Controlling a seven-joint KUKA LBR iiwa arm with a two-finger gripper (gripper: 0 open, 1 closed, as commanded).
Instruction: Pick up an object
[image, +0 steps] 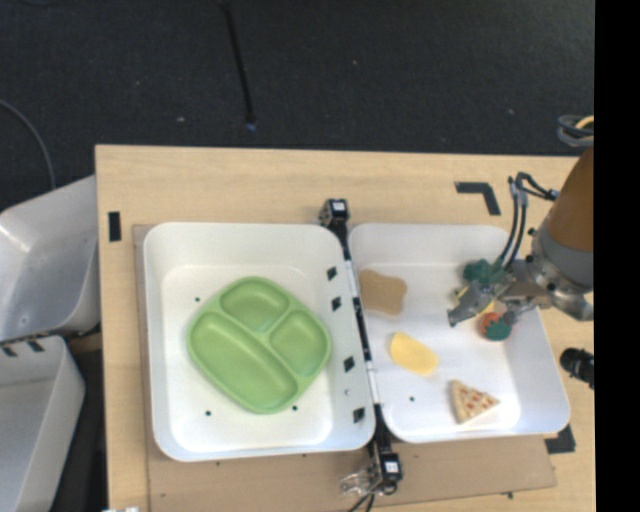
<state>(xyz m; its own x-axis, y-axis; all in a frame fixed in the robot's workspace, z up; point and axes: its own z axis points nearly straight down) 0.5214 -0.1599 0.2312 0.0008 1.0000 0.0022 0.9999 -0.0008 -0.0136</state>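
Note:
My gripper (480, 308) hangs low over the right part of the right bin (440, 425), reaching in from the right edge. Directly beneath its fingers lies a small red and orange toy with green parts (492, 322), partly covered by the gripper. Whether the fingers touch it cannot be made out. A brown slice of toast (382, 291) lies at the bin's left, a yellow piece (412, 353) sits near the middle, and a pizza wedge (471, 401) rests toward the front.
The left bin (165, 420) holds a green divided plate (259, 342). A raised divider with black clips (352, 330) separates the bins. Cables (520, 215) hang beside the arm's wrist at the right.

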